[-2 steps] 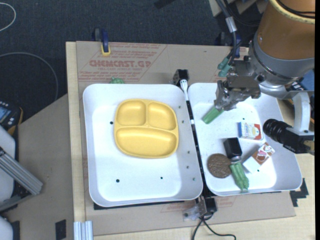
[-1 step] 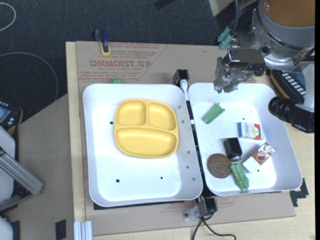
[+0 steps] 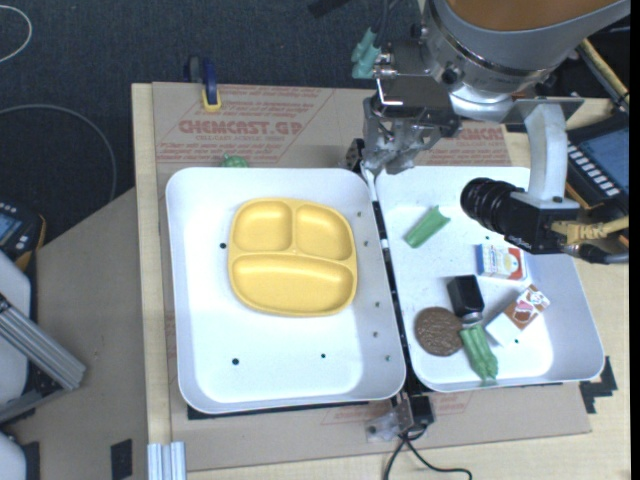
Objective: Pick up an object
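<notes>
My gripper [image 3: 378, 160] hangs above the far end of the seam between the two bins, with nothing visibly held. In the right bin [image 3: 575, 353] lie a light green piece [image 3: 427, 226], a small white, blue and red carton [image 3: 499, 260], a black block [image 3: 464, 294], a brown round disc [image 3: 437, 331], a darker green object [image 3: 480, 352] and a red and white packet [image 3: 527, 307]. All of these are nearer the front than the gripper. A yellow divided plate [image 3: 293, 256] sits in the left bin [image 3: 200, 348].
A black cylindrical unit [image 3: 498, 211] on a white bracket juts out over the right bin's far right part. The bins rest on a cardboard sheet [image 3: 250, 118] that bears a blue and yellow clamp [image 3: 209, 83] at its far edge. Cables run along the near edge.
</notes>
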Controlling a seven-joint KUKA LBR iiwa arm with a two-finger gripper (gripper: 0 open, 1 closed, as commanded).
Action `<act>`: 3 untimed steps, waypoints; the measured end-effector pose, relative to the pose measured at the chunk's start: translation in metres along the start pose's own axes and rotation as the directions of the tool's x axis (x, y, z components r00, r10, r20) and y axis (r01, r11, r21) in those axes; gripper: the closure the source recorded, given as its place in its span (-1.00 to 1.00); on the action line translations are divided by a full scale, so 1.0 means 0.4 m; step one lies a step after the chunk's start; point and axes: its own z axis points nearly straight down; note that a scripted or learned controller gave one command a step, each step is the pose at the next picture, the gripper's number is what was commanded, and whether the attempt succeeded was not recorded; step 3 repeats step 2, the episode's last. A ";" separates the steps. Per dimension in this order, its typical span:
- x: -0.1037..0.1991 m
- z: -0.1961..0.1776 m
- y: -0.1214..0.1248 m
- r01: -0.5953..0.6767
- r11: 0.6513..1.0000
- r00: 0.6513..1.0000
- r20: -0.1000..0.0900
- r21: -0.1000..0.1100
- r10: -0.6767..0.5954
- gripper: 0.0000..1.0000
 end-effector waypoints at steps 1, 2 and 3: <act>0.037 0.283 0.057 -0.009 1.000 1.000 0.007 0.017 0.009 1.00; -0.077 0.348 0.067 -0.015 1.000 1.000 0.006 0.012 0.015 1.00; -0.077 0.348 0.067 -0.015 1.000 1.000 0.006 0.012 0.015 1.00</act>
